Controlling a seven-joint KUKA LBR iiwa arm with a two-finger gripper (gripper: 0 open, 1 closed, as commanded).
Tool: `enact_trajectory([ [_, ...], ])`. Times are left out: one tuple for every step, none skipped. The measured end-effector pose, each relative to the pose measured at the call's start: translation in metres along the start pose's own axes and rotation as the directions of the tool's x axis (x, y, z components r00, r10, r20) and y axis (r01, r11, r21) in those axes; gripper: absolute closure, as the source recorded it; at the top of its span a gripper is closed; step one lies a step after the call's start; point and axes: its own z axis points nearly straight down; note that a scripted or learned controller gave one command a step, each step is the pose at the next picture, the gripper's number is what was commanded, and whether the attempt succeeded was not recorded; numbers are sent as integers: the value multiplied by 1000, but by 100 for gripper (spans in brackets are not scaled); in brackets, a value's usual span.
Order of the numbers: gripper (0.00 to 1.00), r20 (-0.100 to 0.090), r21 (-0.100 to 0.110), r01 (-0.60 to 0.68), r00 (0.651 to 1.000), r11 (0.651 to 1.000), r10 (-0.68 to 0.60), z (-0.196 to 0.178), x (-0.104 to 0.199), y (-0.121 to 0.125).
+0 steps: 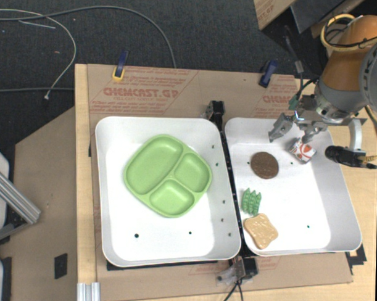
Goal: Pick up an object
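Observation:
My gripper (293,133) hangs over the far part of the right bin (313,203) with its fingers spread open and nothing between them. A small red and white object (304,151) lies on the bin floor just below the right finger (310,136), close to it. A round brown disc (264,165) lies to the lower left of the gripper. Nearer the front left of this bin are a small green ridged piece (252,201) and a tan toast-shaped piece (260,231).
The left bin (107,193) holds a light green divided plate (168,175). A black clamp (215,109) sits between the bins at the far edge. Blue clips (121,63) hold the cardboard sheet. The right half of the right bin floor is bare white.

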Motion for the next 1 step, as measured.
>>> enact_trajectory([
  [0, 2, -15, 3, 1000, 1000, -3, -9, 0, 3],
])
